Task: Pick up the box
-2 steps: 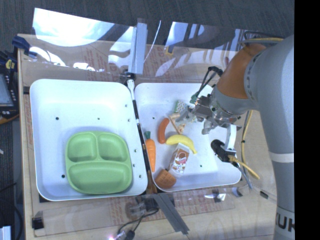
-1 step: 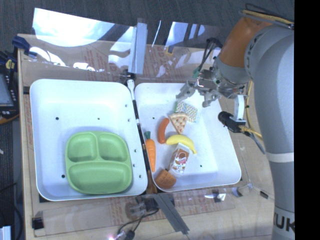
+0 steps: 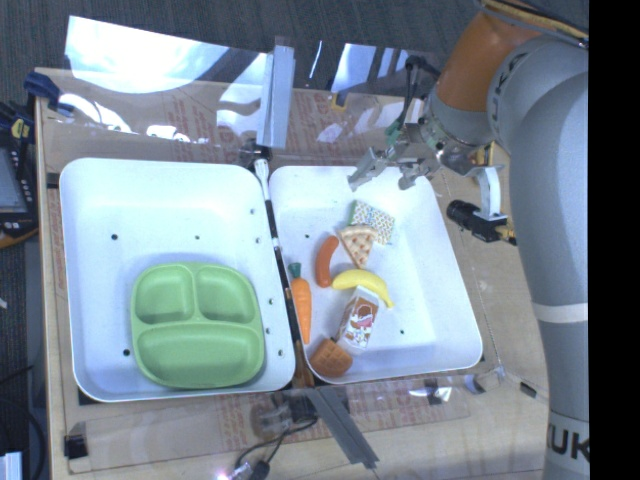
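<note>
Gripper (image 3: 385, 171) hangs spread and empty over the right bin's (image 3: 455, 298) far edge. The box (image 3: 359, 323) lies near the front, just under the banana (image 3: 362, 285). Best approach: descend squarely, straddling its narrow sides.

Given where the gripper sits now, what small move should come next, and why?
Probably shift the gripper toward the camera and lower it: it hovers open above the right bin's far edge, and the box lies nearer, beside the waffle slice.

white "UK" on grey arm (image 3: 566, 268), bottom right
</note>
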`<state>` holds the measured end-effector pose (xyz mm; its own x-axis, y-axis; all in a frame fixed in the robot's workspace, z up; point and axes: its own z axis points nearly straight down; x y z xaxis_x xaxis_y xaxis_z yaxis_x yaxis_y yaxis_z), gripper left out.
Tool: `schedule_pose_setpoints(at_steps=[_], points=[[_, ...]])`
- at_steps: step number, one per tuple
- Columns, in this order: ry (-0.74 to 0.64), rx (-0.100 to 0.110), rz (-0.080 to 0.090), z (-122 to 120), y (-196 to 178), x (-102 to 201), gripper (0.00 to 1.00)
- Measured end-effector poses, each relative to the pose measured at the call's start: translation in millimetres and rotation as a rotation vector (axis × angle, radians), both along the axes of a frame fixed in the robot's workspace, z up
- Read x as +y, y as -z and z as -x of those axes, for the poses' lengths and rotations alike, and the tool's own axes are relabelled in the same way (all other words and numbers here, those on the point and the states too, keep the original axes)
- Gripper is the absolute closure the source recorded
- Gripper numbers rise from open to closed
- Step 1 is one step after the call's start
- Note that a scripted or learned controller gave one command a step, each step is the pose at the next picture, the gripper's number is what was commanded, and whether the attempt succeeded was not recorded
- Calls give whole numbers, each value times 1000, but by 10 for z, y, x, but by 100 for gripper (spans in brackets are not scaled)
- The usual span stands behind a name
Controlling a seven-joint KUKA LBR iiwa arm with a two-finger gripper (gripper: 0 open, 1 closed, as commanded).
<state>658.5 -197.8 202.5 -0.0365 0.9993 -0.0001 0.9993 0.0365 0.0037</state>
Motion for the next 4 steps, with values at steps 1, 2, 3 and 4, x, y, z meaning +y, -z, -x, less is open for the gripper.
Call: schedule_pose_setpoints(at_steps=[1,2,3,4], points=[[-85,-2,0,268,1057,-110,0],[-79,-3,3,653,1056,205,0],[-83,-5,7,642,944,193,100],[-84,-4,7,642,944,194,0]])
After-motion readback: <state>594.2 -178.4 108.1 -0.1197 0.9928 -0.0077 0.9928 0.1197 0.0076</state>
